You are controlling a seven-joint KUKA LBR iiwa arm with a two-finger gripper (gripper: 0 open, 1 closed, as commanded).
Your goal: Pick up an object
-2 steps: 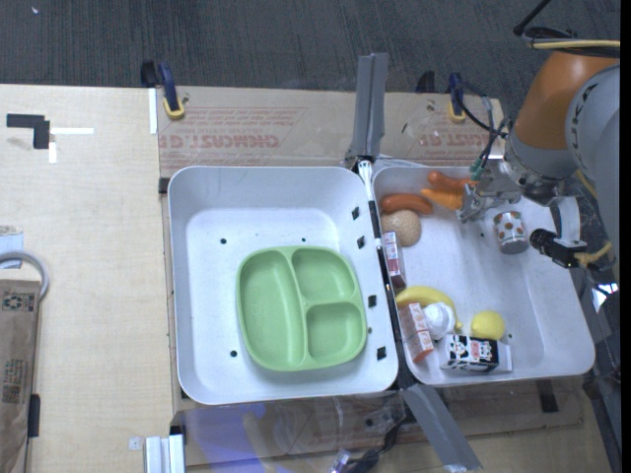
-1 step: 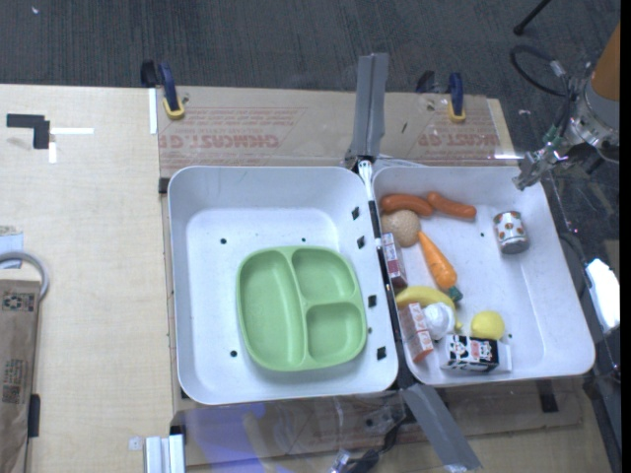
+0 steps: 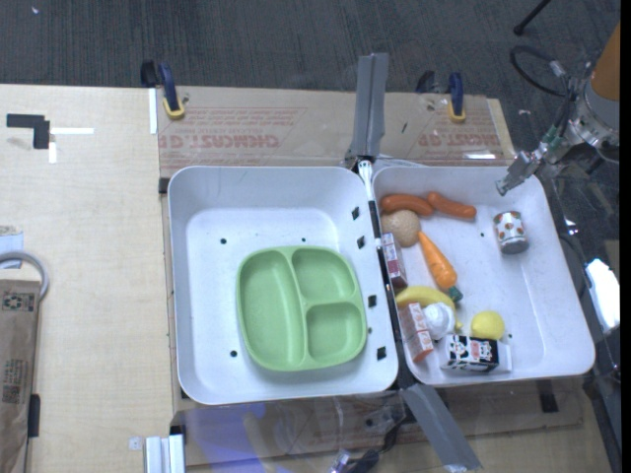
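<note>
Hovering over the upper right corner of the right bin [image 3: 552, 358], the gripper [image 3: 517, 176] is seen at the end of the arm, above the bin's rim; whether its jaws are parted or clenched cannot be told. Nothing is seen grasped. A small can [image 3: 510, 233] lies just below it; a sausage [image 3: 408, 204], a carrot [image 3: 438, 261], a banana [image 3: 422, 297], a lemon [image 3: 487, 324] and a milk carton [image 3: 473, 353] are spread through the same bin; a green divided tray [image 3: 301, 307] rests in the left bin [image 3: 197, 264].
</note>
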